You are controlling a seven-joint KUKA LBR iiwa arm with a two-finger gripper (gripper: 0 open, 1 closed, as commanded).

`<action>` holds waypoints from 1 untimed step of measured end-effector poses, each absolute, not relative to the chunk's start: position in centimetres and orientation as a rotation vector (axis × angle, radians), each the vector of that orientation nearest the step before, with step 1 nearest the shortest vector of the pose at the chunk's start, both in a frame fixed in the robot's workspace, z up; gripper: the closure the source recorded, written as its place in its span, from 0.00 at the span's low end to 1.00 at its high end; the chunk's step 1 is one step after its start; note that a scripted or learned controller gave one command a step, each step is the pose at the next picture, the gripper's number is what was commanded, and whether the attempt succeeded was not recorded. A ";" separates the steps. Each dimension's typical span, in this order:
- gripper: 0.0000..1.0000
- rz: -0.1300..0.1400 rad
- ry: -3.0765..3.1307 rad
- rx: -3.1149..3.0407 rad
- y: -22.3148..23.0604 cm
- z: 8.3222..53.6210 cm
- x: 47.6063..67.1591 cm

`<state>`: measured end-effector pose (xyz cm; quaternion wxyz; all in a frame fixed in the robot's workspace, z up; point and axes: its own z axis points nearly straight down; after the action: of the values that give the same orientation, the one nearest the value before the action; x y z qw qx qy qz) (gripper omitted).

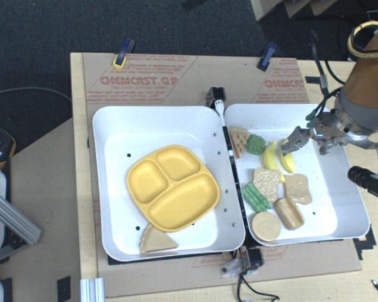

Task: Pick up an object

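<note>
The right bin (340,228) holds several toy foods: a yellow banana (272,158), a green broccoli piece (256,145), a waffle-like wedge (239,141), a speckled cracker (266,182), a bread slice (298,189), a green bean pod (256,197), a brown roll (289,213) and a round cookie (266,226). My gripper (312,145) hangs over the upper middle of this bin, just right of and above the banana. It is open, and nothing sits between its fingers.
The left bin (113,143) carries a yellow divided plate (173,186) and a tan wedge (156,240) at its front. A black divider (227,145) with a clamp (215,96) runs between the bins. A black part (367,180) juts in at the right.
</note>
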<state>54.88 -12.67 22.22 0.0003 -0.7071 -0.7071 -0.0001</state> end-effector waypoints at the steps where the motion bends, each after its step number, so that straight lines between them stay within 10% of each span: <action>1: 0.00 -0.002 -2.223 -2.222 -11.3 9.5 57.8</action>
<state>57.82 -11.25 9.55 -0.0010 -0.7070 -0.7072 -0.0007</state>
